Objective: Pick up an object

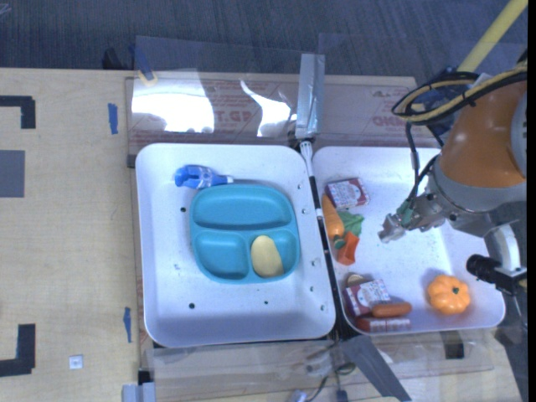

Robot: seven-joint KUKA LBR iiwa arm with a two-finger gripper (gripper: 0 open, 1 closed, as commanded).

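A tray (243, 229) sits in the left bin (159, 249), a potato (266, 255) in its compartment; in the right bin (469, 262), a carrot (335, 224) lies left, a pumpkin (448, 295) right.

Robot lab / test bench, not a home. I'm a grey arm (490, 153) w/ orange band, cables (435, 95) looped over me, reaching over a plywood bench (59, 224) w/ black tape marks (21, 111) + blue tape bits (112, 117). Two white bins (159, 249) side by side, clear plastic sheet (209, 99) taped behind. Contents = toy props: blue divided tray (243, 212), plastic pumpkin (448, 295), fake carrot (333, 223). Grey carpet floor (251, 7).
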